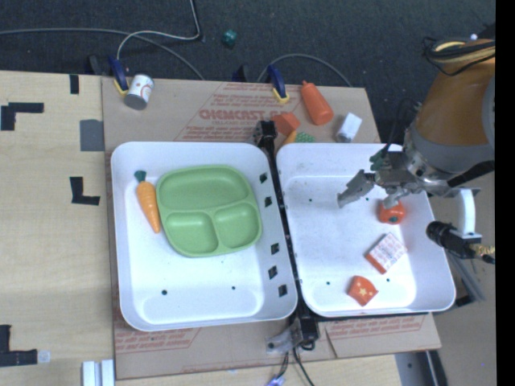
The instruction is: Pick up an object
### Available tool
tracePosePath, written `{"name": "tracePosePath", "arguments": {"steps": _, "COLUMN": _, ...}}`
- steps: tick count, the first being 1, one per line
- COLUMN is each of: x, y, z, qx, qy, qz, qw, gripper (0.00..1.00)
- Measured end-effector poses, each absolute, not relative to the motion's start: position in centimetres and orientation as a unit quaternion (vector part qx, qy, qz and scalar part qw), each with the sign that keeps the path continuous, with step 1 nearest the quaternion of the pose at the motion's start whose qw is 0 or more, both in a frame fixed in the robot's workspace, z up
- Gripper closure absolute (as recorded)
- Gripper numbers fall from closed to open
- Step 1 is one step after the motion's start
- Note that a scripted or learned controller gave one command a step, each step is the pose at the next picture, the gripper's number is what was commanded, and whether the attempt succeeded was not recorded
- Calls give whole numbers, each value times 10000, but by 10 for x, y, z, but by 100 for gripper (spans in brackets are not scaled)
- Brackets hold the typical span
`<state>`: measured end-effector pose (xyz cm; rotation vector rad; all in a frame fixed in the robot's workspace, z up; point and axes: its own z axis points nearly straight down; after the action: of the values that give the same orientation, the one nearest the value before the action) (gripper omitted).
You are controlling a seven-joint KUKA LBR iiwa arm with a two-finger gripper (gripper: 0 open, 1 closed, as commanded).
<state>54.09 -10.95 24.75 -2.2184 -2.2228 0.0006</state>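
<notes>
My gripper (368, 201) hangs over the right bin (322, 240), near its far right side, and looks open. One grey finger (352, 191) points left and down over bare bin floor. A small red tomato-like object (392, 213) lies right beside the gripper's other side; I cannot tell whether it is touched. Nothing shows between the fingers. Nearer the front lie a red-and-white packet (386, 252) and an orange-red piece (362, 289).
The left bin (137, 280) holds a green divided plate (211, 209) and a toy carrot (147, 203). Behind the bins on the cardboard sit an orange bottle (316, 103), a white cube (349, 125), a small orange item (286, 125) and a can (139, 91).
</notes>
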Motion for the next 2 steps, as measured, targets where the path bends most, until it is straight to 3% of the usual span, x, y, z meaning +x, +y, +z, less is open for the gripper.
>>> {"name": "tracePosePath", "arguments": {"steps": 1, "x": 504, "y": -164, "z": 221, "qx": -7074, "qy": -7068, "qz": 10, "qw": 0, "gripper": 0}}
{"name": "tracePosePath", "arguments": {"steps": 2, "x": 508, "y": -179, "z": 98, "qx": -7064, "qy": -7078, "qz": -30, "qw": -52, "gripper": 0}}
